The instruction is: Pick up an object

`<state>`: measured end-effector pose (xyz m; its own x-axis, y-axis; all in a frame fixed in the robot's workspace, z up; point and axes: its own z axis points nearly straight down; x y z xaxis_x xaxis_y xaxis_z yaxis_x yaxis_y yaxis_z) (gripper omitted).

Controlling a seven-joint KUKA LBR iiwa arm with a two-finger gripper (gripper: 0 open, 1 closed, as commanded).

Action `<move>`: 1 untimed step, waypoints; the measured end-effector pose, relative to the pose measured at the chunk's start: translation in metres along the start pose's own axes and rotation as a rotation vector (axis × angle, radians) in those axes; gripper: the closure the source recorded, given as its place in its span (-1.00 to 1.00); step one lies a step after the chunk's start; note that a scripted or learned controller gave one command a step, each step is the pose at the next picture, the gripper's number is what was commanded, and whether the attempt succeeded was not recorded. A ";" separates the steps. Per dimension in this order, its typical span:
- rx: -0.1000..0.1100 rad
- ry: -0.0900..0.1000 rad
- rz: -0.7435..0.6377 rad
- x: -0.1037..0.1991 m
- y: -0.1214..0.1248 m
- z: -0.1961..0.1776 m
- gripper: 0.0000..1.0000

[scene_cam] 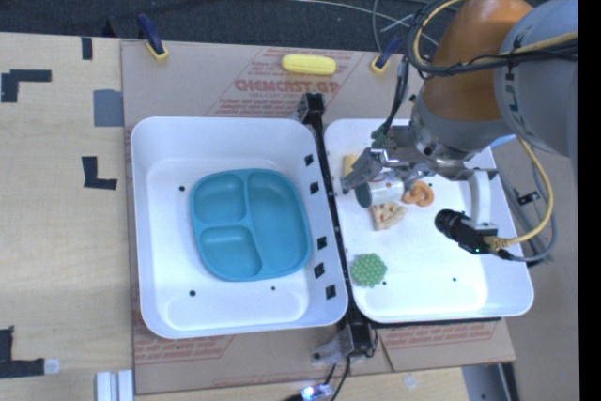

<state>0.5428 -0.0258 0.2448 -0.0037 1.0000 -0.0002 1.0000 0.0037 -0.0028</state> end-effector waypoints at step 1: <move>-0.001 0.001 -0.002 0.049 0.006 -0.004 1.00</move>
<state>0.5487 0.0229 0.2486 -0.0059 1.0000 0.0009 1.0000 0.0059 -0.0015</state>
